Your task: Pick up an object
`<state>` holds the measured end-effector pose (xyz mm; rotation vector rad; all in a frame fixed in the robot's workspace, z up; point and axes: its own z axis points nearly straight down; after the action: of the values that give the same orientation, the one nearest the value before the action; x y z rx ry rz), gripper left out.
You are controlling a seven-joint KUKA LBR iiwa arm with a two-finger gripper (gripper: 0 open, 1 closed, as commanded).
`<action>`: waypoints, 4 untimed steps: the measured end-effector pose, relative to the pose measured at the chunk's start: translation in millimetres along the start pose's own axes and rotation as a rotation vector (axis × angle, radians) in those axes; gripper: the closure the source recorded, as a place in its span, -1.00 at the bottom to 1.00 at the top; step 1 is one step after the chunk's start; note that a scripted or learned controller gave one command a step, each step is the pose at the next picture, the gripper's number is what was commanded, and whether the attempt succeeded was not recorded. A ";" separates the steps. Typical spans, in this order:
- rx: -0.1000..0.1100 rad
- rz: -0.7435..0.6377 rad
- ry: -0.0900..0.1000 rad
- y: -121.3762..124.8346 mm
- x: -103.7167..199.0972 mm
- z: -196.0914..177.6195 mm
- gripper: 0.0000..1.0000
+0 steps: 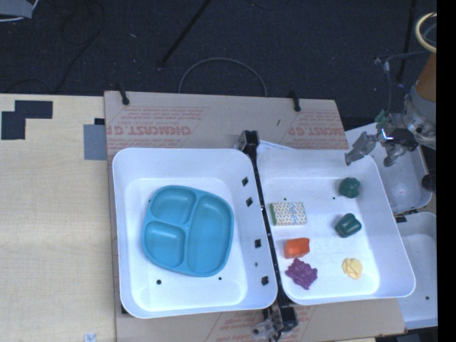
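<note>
One fixed overhead camera, looking down at a slant, left bin [128, 191] and right bin [388, 248] in frame

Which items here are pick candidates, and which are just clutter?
Job:
gripper, open, above the right bin's far right corner
two dark green pieces
patterned block
orange block
purple cluster
yellow piece

Lying about:
blue divided plate in the left bin
cardboard sheet

Two shallow white plastic bins side by side on brown printed cardboard sheet [214, 116]. Left bin [132, 191]: blue three-compartment plastic tray [189, 230], lying flat, roughly centred. Right bin [385, 212] touching left along black clipped divider [258, 219]. Pale wooden benchtop [50, 219] at left. Dark carpet [249, 34] beyond, cables on it.
</note>
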<state>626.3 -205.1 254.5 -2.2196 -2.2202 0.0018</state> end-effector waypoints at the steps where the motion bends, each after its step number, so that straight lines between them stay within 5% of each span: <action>1: 0.004 -0.004 0.000 5.0 4.0 44.8 -1.00; 3: 0.002 -0.004 0.000 5.9 6.0 150.7 -1.00; 4: 0.000 -0.004 0.000 6.2 5.8 137.9 1.00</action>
<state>632.2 -199.2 116.6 -2.2148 -2.2245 0.0018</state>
